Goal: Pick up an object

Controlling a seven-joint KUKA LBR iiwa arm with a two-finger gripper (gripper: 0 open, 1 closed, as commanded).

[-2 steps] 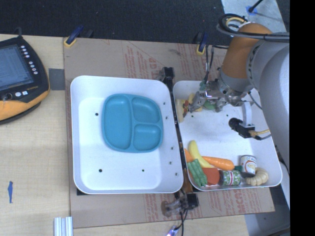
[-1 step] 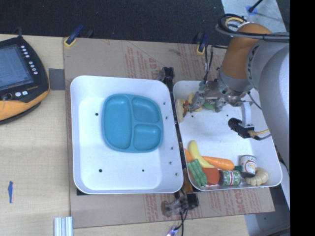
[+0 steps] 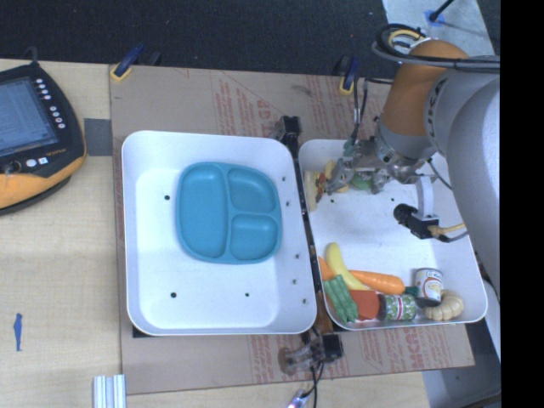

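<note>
**Ana:** So, where is the pincer [image 3: 347, 175]?

**Ben:** Low over the far corner of the right bin [image 3: 374, 236], on the side next to the other bin. The arm comes to it from the view's right.

**Ana:** Spread or pressed together?

**Ben:** I cannot tell. The wrist hides that part, and nothing shows as pinched in it.

**Ana:** What lies closest to it?

**Ben:** A small yellow and red piece [image 3: 325, 183], just beside the pincer and against that same corner's wall. It is too small to name.

**Ana:** And the rest of the right bin?

**Ben:** Its middle floor is bare. The other things crowd along its near wall. A banana [image 3: 337, 263] lies toward the near corner on the other bin's side, with a carrot [image 3: 379, 280] just beside it. Closer to the wall are a green piece [image 3: 339, 300], a red piece [image 3: 368, 305] and a bottle [image 3: 399, 308] on its side. A can [image 3: 428, 284] stands upright toward the opposite near corner, with a beige piece [image 3: 448, 306] touching the wall by it.

**Ana:** Beyond the right bin?

**Ben:** The left bin [image 3: 153, 228] sits edge to edge with it and holds a blue divided plate [image 3: 228, 212]. Well past that, on the bench [image 3: 59, 270], lies a control pendant [image 3: 30, 138].
</note>
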